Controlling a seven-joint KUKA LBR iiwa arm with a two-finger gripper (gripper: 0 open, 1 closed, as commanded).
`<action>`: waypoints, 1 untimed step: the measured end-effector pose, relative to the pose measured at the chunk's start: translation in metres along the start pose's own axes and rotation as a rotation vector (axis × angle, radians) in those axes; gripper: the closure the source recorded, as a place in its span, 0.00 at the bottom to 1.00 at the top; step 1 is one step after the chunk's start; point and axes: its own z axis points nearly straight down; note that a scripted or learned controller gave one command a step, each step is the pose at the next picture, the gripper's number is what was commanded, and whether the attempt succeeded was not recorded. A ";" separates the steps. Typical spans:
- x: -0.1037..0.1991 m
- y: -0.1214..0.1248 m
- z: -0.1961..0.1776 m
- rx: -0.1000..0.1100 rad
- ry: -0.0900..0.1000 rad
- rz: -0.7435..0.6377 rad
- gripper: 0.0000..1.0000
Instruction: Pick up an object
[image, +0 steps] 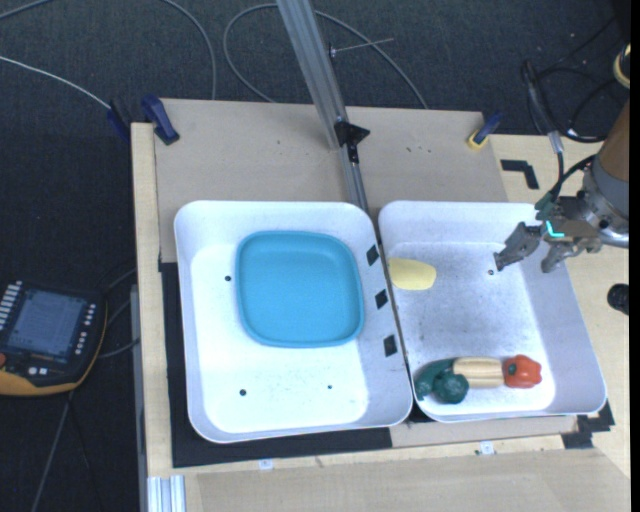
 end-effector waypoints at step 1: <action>0.000 0.000 0.000 0.000 0.000 0.000 0.00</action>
